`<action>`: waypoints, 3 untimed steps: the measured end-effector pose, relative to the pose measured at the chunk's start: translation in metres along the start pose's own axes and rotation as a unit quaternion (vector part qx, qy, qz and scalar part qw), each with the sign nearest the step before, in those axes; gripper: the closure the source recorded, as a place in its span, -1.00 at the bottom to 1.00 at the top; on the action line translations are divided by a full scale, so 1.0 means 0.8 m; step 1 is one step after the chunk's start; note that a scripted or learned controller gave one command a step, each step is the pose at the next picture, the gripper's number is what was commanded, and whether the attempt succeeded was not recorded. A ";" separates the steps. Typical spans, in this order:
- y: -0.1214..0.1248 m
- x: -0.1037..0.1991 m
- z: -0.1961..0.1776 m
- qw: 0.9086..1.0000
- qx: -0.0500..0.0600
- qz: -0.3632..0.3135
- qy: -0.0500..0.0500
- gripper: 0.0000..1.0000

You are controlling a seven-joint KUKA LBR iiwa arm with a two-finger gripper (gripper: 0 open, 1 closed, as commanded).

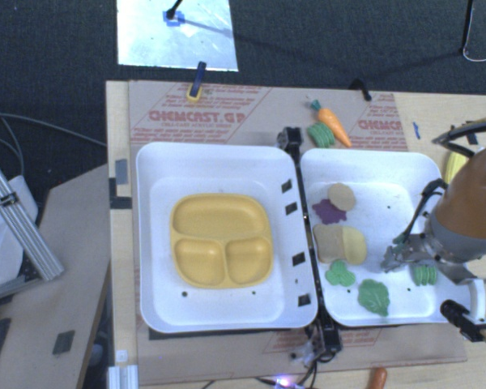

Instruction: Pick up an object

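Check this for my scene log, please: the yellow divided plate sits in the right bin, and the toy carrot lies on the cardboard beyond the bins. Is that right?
Not quite. The camera view shows the yellow divided plate in the left bin, not the right bin, which holds the small toy foods. The rest stands: the toy carrot lies on the cardboard beyond the bins.
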State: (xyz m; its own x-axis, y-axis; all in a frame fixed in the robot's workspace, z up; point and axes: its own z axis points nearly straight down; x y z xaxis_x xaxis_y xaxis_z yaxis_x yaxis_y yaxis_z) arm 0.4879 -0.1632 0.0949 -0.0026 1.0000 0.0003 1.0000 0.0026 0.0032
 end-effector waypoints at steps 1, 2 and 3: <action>0.035 0.073 0.014 1.000 0.001 -0.003 0.000 1.00; -0.003 0.102 0.014 1.000 0.002 0.000 0.001 1.00; 0.056 0.190 -0.119 1.000 -0.006 -0.006 0.001 1.00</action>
State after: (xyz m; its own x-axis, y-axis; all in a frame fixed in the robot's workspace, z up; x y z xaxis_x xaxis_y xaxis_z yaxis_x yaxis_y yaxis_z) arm 0.5323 -0.0113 0.1906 -0.0138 0.9999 0.0028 0.9998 0.0137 0.0147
